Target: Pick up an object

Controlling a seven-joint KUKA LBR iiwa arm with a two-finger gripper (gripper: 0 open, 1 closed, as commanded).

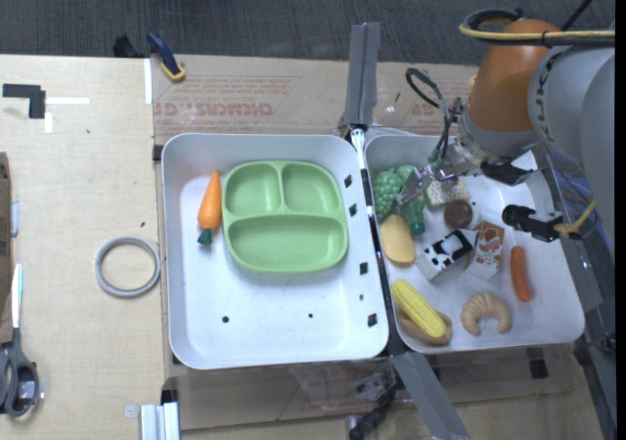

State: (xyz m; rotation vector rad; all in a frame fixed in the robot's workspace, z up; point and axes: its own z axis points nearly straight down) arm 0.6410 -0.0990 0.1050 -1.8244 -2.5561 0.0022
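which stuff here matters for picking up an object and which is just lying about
Job: claw, corn, croissant, sausage, green bunch, carrot, right bin.

Lying about: tape ring, scissors, blue clamp.

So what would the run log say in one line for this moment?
arm: over right bin | gripper: low among toy food, near green grapes | grasp: unclear | left bin: green tray, carrot

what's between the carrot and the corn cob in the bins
In the camera view, the green divided plate lies between the carrot in the left bin and the corn cob in the right bin, then the bins' adjoining walls.
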